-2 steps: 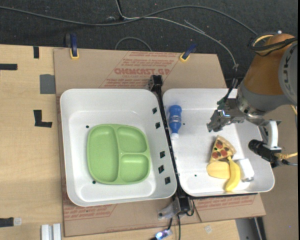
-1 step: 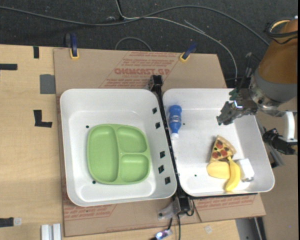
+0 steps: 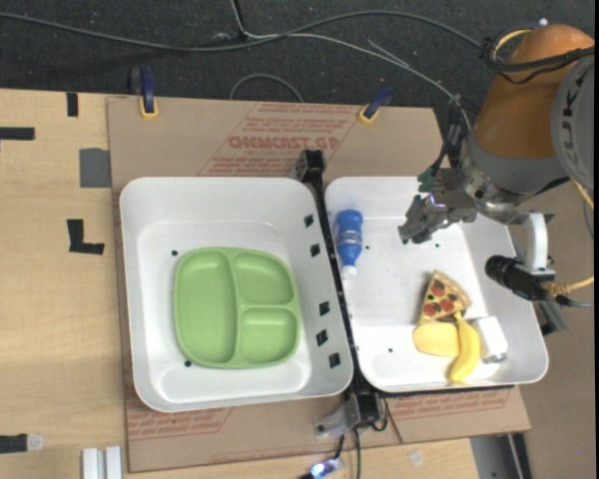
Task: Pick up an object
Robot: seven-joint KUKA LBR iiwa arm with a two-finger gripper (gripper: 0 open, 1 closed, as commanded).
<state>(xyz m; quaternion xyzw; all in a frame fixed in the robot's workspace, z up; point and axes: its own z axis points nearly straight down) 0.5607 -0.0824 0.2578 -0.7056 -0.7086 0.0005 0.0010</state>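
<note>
Gripping nothing that can be seen, the dark two-finger gripper (image 3: 416, 230) hangs over the right bin, near its top edge. Its tips are small and dark, so it is hard to tell how far apart they are.

Now from the left side. The brown wooden bench top (image 3: 40, 297) has black tape marks on it. A flat sheet of brown cardboard (image 3: 270, 138) lies under both bins, held by two blue and yellow clamps (image 3: 145, 93) at the back.

The shallow white left bin (image 3: 145, 208) holds a light green plastic plate with three sections (image 3: 237, 306). It lies flat in the middle of the bin.

The shallow white right bin (image 3: 519, 372) holds the toys. A small blue plastic bottle (image 3: 348, 236) lies along the left wall, to the left of the gripper. A toy pizza slice with red dots (image 3: 443, 298) lies lower down, below the gripper and apart from it. Just under the slice is a yellow toy banana (image 3: 463, 353) next to a round yellow piece (image 3: 432, 340). A small white block (image 3: 491, 335) touches the banana on its right.

The grey arm with the orange band (image 3: 529, 93) comes in from the top right.
</note>
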